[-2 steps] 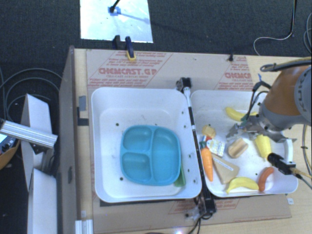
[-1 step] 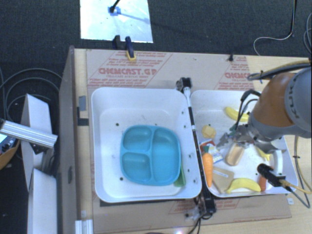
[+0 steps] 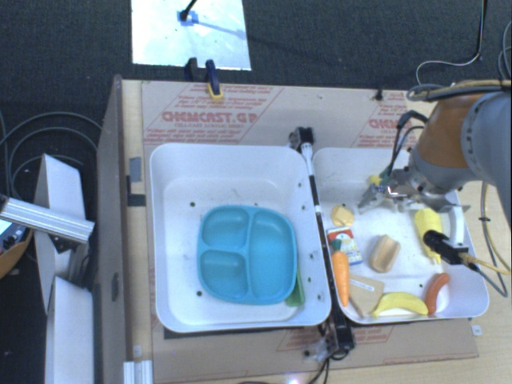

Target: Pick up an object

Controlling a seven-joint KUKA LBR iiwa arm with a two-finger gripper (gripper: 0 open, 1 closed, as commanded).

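My gripper (image 3: 382, 192) is low over the back of the right bin (image 3: 472, 298), with the grey arm and its orange band (image 3: 444, 130) reaching in from the right. A small yellow piece (image 3: 374, 181) shows right at the gripper; whether it is held is unclear. In front of it lie a yellow cheese wedge (image 3: 342, 214), a small carton (image 3: 343, 238), a carrot (image 3: 341, 272), a bread roll (image 3: 384, 253), a tan cracker (image 3: 366, 288), a banana (image 3: 400, 303), a sausage (image 3: 436, 293) and a yellow corn cob (image 3: 427, 224).
The left bin (image 3: 172, 214) holds a blue divided plate (image 3: 244, 254) with a green item (image 3: 296, 292) at its right edge. A black clamp (image 3: 302, 139) sits where the bins meet. Cables (image 3: 480, 258) trail at the right.
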